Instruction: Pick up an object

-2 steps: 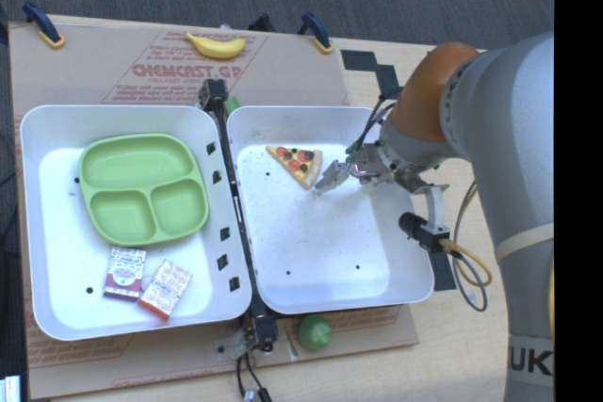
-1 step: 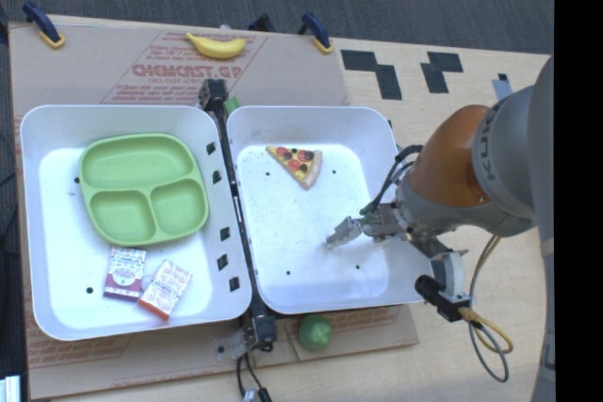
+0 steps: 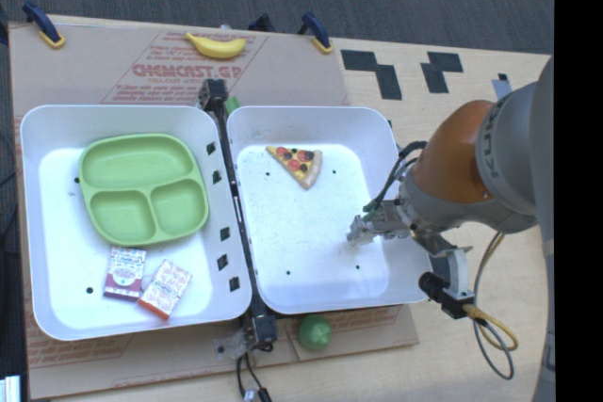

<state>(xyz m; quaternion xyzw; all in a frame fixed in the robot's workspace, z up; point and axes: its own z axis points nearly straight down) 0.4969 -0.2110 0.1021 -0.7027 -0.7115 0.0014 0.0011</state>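
Plastic pizza slice in right bin, upper middle: light, stiff, flat, so pinch across crust edge; gripper nearby, low, open/clenched state can't tell.

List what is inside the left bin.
The left bin holds a green divided plate and, nearer the front edge, two small snack packets lying side by side. Whatever lies beneath the plate is covered.
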